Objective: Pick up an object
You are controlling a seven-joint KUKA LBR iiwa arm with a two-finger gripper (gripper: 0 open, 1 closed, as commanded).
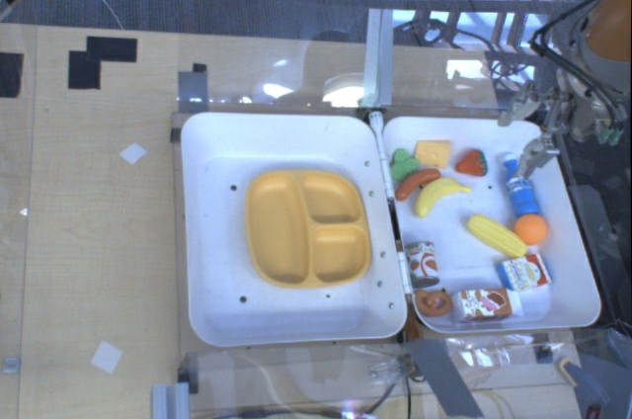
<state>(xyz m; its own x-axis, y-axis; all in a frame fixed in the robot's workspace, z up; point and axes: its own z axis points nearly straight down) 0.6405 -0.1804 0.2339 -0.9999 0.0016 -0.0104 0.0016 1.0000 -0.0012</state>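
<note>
The right bin holds several toy foods: a green vegetable, a yellow cheese block, a strawberry, a red sausage, a banana, a blue bottle, an orange, a corn cob, a small can, a milk carton, a donut and a snack box. My gripper hangs at the bin's far right corner, just above the top of the blue bottle. Nothing is seen in its grasp.
The left bin holds a yellow divided plate. A metal post rises behind the seam between the bins. Cables and a frame lie behind the right bin, close to the arm's wrist.
</note>
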